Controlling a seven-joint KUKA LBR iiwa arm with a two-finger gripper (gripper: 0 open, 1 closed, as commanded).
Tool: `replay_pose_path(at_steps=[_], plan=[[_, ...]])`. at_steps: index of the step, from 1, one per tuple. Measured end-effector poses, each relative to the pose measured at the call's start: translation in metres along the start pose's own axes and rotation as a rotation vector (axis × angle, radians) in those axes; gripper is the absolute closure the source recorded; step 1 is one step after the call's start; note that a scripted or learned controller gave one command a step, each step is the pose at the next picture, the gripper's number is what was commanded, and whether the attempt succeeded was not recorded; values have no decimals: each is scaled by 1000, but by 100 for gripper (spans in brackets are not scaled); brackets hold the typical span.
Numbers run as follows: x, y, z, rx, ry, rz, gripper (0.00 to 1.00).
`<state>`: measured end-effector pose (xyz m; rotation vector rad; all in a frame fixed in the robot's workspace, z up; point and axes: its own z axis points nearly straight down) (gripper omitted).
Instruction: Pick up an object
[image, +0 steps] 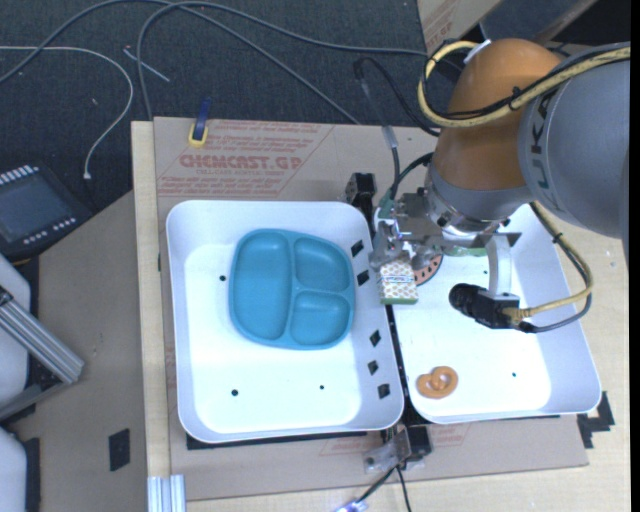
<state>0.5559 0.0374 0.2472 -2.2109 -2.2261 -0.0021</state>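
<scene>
I'm seeing the gripper (398, 262) hanging at the right bin's (560, 390) left edge, claw state unclear, checkered block (399, 286) beneath, pretzel (437, 381) sitting nearer, blue divided plate (292, 288) filling the left bin (200, 380), cardboard (240, 160) reading "CHEMCAST".

Blue plate (292, 289), orange pretzel (437, 381)

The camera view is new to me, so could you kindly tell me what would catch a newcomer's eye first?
The big grey arm with its orange band fills the upper right, reaching down over the right bin. In the left bin lies a blue divided plate, the brightest thing there. The pincer sits at the right bin's left edge, just above a small green-checked block, with a brown pretzel-like piece nearer the front.
</scene>
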Motion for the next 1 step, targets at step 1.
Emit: replay_pose_path(at_steps=[1], plan=[[53, -4, 17, 3, -2, 1, 100]])
